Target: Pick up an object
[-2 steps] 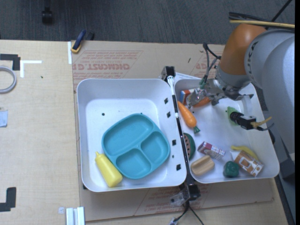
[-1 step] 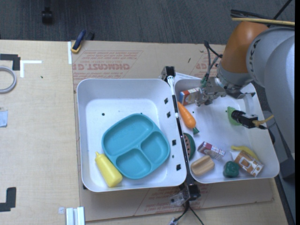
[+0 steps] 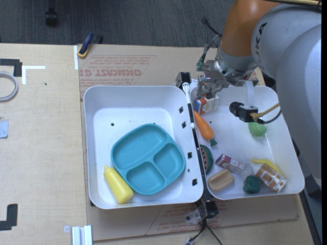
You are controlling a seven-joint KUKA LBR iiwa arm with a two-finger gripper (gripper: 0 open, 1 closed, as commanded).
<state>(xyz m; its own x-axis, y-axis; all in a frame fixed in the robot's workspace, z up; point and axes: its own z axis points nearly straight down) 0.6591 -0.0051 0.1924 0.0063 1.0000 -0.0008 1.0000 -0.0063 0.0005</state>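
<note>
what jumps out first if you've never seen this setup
The big grey arm with its orange band dominates the upper right, its gripper lowered at the back left corner of the right bin, just above a carrot. Next comes the teal divided plate in the left bin, with a yellow bottle beside it. Small toy foods crowd the right bin's front.
</note>
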